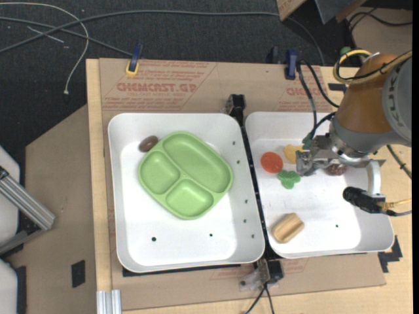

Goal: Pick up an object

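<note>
Pincer (pixel 308 160) is down low in the right bin (pixel 327 237), hovering right beside the yellow piece (pixel 291 153); its grip I cannot tell. Orange tomato (pixel 272 161) and green broccoli (pixel 289 179) sit just to its left, tan bread roll (pixel 287 227) well below it.

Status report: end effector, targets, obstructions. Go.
End effector low in right bin, nothing seen gripped. Orange piece, green piece beside it. Bread roll apart, unobstructed.

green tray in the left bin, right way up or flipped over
Right way up: the green tray shows its three hollow sections facing the camera, lying flat in the left bin.
</note>
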Available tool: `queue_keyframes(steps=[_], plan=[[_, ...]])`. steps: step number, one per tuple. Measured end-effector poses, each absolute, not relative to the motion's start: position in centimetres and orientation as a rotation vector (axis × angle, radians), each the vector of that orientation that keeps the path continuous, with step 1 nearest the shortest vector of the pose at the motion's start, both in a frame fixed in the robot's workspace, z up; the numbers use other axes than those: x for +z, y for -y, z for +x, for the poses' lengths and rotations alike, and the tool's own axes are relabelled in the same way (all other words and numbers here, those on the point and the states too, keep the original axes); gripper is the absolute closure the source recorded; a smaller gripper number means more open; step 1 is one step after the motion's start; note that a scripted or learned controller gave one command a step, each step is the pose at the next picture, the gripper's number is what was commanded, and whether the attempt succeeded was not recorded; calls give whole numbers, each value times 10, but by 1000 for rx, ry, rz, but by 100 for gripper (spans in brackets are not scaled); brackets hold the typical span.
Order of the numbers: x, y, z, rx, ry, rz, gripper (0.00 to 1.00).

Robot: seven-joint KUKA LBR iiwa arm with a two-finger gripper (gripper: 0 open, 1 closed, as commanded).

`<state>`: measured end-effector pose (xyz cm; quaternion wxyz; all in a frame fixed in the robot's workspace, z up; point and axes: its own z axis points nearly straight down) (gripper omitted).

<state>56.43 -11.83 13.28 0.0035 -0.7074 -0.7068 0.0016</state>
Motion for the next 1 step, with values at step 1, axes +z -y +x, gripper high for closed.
queue_keyframes(steps=[1], plan=[[86, 118, 566, -3, 2220, -2222, 0]])
